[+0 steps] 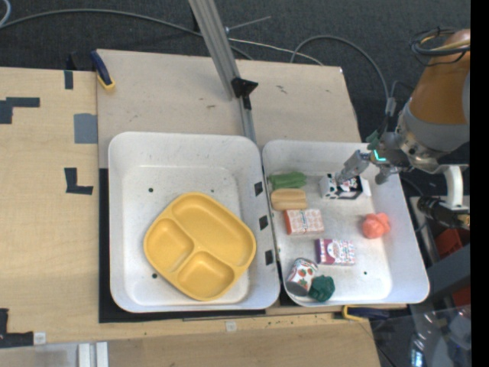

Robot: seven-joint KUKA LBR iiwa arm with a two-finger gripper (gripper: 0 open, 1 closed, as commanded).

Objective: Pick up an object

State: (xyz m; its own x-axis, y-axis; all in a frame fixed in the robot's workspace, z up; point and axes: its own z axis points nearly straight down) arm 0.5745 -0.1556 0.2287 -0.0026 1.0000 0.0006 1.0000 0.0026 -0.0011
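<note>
Gripper (pixel 353 173) low over right bin (pixel 397 277), at the small black-white carton (pixel 343 189); can't tell its opening or any hold; risk: carton sits near bin's back wall, may tip or slide away.

Even, diffuse overhead light falls across the scene, moderately bright. The two white bins (pixel 122 205) reflect it softly without harsh glare; the yellow tray (pixel 200 245) shows a mild sheen. Shadows are faint and short. The dark floor toward 12 o'clock stays dim. Overall sharpness is low; small items look soft, and the arm (pixel 442 90) at 3 o'clock is slightly blurred.
</note>
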